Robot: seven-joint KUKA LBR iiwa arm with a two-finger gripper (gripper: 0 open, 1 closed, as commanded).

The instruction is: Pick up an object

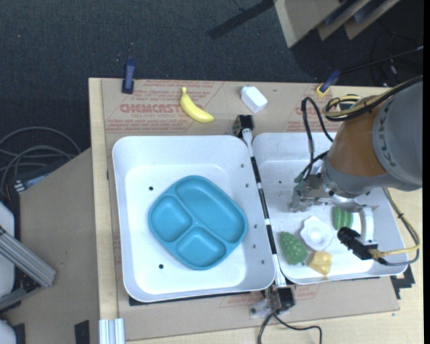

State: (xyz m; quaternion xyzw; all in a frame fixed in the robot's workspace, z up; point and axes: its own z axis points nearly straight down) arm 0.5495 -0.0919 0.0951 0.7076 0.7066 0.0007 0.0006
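Dark blue carpet floor (134, 33), grey cables (30, 158) at left, pale wooden furniture (336, 17) top right

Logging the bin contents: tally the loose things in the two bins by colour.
Blue: 1, the divided plate
Green: 2, a bumpy piece and another
White: 1
Yellow: 1
Total: 5

Divided plate (196, 220) in left bin (127, 158); small objects (308, 245) in right bin (279, 151).

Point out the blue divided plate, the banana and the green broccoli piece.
blue divided plate (196, 220), camera view, centre ridge between compartments
banana (194, 107), camera view, middle of its curve
green broccoli piece (292, 246), camera view, its bumpy top
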